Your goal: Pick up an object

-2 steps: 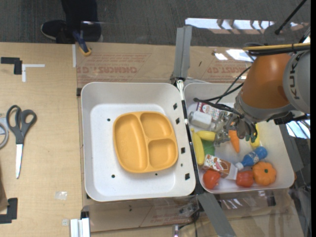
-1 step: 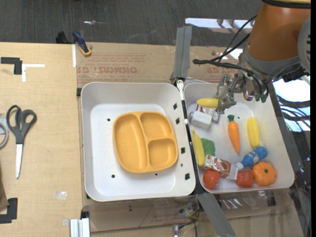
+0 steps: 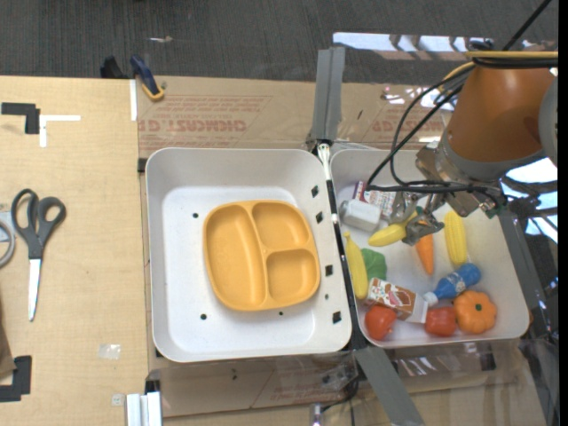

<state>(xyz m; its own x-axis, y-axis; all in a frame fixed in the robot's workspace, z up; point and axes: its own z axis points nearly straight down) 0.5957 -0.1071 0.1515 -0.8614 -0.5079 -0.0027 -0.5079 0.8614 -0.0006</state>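
Landmark: left white bin (image 3: 169,264).
Yellow divided tray (image 3: 262,254): laid inside that bin.
Scissors (image 3: 35,238): placed well left of it.
Blue-handled tool (image 3: 146,76): seen beyond its far-left corner.

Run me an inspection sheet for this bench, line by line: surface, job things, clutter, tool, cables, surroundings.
Surface: wooden bench; left bin and right bin side by side.
Job's things: right bin holds toy food: carrot, corn, pumpkin, tomato, banana.
Clutter: yellow divided plate in left bin; scissors on bench.
Tool: tool low over the right bin's toys; grip unclear.
Cables: black cables looping beside the arm.
Surroundings: dark carpet beyond the bench.
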